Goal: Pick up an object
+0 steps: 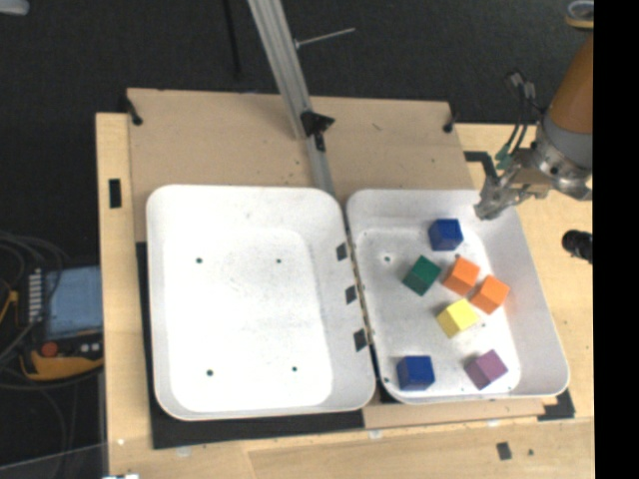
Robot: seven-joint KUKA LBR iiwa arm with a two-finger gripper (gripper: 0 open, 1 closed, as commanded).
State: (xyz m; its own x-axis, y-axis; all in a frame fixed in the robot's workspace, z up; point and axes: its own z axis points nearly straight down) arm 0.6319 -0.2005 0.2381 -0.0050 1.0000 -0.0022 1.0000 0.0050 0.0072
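Observation:
The right bin [529,267] holds several small cubes. A blue cube [445,234] lies near its back, a green cube [422,274] beside two orange cubes [461,274] [490,293], and a yellow cube [459,317] just in front of them. Another blue cube [414,370] and a purple cube [486,367] sit near the front rim. My gripper [492,204] hangs over the bin's back right corner, to the right of the blue cube and apart from it. Nothing shows between its fingers.
The left bin [245,297] stands beside the right one. A slanted metal pole [290,78] rises behind the bins. A controller box and cables [55,317] lie left of the bench.

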